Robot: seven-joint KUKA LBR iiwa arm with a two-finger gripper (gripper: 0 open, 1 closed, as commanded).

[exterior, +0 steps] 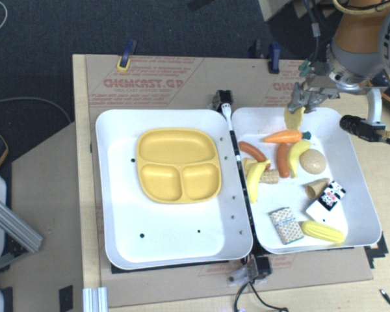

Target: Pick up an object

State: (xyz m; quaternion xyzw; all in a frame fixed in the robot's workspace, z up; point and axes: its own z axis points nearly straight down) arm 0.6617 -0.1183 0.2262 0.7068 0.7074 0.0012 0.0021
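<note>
Bins dominate the bench: we see the left bin (117,194) holding a yellow divided plate (179,164) lying flat near its upper middle, and the right bin (361,194) holding a cluster of toy foods. Above the right bin's far edge we find the arm (363,25), grey with an orange band, reaching in from the right, with the gripper (301,104) at its lower end. Between its fingers we see a small yellow piece (294,117), clamped and hanging over the bin's upper rim, apart from the other items.

Below it we note a carrot (283,136) lying crosswise, a sausage (251,151) to its left, and a banana (252,178) along the bin's left wall. A round beige ball (312,162) sits just beside a second orange sausage (283,159). Nearer the front we mark an ear of corn (322,231), a patterned grey block (285,225), and a black-and-white block (329,197).
</note>
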